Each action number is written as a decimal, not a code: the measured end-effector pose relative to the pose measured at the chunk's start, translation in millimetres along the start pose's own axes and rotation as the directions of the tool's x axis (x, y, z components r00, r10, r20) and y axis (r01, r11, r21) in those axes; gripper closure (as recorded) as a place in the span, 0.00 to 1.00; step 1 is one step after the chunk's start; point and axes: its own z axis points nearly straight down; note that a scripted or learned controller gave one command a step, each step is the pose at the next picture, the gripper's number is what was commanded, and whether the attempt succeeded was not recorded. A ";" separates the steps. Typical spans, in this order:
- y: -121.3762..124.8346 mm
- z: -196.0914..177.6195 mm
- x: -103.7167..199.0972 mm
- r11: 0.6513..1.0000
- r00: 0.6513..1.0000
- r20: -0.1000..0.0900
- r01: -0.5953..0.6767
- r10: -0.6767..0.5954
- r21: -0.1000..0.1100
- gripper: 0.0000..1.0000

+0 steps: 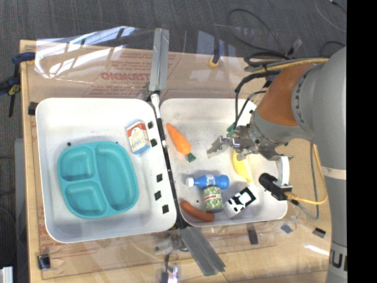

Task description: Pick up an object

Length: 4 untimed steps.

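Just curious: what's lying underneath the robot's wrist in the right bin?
A yellow banana-like toy pokes out below the end effector; the wrist covers its upper end, so the rest is hidden.

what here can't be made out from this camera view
- Banana: the top is covered by the arm's wrist, so its full length is hidden.
- Gripper: the fingers are too small and blurred to read.
- Small carton: its label print is too small to read.
- Can: its label is blurred.
- Sausage: its lower edge is cut by the right bin's rim.
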 end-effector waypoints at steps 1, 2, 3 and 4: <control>12.1 -66.6 13.6 0.999 0.999 -0.001 0.046 -0.046 0.000 0.00; 12.4 -75.8 14.7 0.999 0.999 -0.001 0.054 -0.054 0.004 1.00; 12.3 -75.7 14.8 0.999 0.999 -0.001 0.054 -0.054 0.004 0.00; 24.7 47.8 72.3 0.970 0.970 0.000 0.245 -0.245 0.001 0.00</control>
